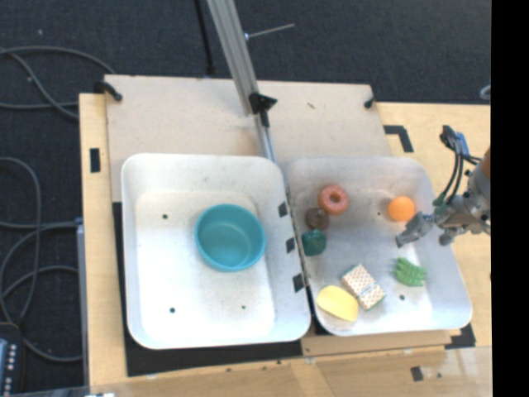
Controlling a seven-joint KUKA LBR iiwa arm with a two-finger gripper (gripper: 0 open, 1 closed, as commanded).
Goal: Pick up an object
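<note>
The right bin (364,172) holds several small objects. An orange ball (402,209) lies near its right side, and a green ridged piece (409,272) sits below it. My gripper (430,235) hovers at the bin's right edge between these two, open, with nothing between its fingers. A pink ring (334,198), a brown lump (316,217) and a small teal piece (313,241) cluster at the bin's left. A patterned block (364,286) and a yellow piece (337,303) lie near the front.
A teal bowl (231,236) stands in the middle of the left bin (149,304). A slanted metal rail (235,48) runs from the top down to the gap between the bins. Cables lie on the floor at the left.
</note>
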